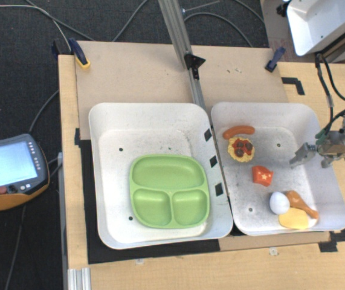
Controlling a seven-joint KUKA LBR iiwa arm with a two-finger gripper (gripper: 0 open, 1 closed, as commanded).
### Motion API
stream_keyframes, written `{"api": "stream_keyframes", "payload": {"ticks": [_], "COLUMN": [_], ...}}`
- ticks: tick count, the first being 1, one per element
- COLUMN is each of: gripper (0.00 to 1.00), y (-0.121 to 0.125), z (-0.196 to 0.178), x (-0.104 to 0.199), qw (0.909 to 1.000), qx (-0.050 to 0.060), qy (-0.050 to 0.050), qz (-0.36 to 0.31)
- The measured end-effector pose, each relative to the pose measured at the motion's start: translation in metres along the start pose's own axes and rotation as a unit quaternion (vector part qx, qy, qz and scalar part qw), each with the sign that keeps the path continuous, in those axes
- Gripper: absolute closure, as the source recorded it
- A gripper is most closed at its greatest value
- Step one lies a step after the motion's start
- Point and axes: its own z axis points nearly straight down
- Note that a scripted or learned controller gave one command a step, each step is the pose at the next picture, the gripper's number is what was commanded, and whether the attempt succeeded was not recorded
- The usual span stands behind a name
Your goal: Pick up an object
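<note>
The right bin [293, 116] holds several toy foods. An orange sausage [238, 132] lies at its back left, with a small round tart [241, 149] topped in red just in front of it. A red block [262, 175] sits mid-bin. Near the front lie a white egg [279, 202], a chicken drumstick [300, 203] and a yellow piece [295, 220]. My gripper [310, 160] hangs over the bin's right side, open, with nothing between its fingers. It is to the right of the red block and behind the drumstick.
The left bin [109, 162] holds a green divided plate [170, 190]. A metal pole [181, 35] slants down to the seam between the bins. A handheld control pendant [10, 170] lies on the floor at the far left. Blue clamps [79, 54] grip the board's back corners.
</note>
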Motion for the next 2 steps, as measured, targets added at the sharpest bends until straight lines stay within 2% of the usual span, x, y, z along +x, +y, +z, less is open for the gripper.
{"api": "stream_keyframes", "payload": {"ticks": [1, 2], "gripper": [0.00, 0.00], "y": [-0.007, -0.003], "z": [0.046, 0.100], "x": [0.005, 0.005], "qw": [1.0000, 1.0000], "qx": [0.003, -0.002], "qy": [0.001, 0.001], "qz": [0.000, 0.001]}}
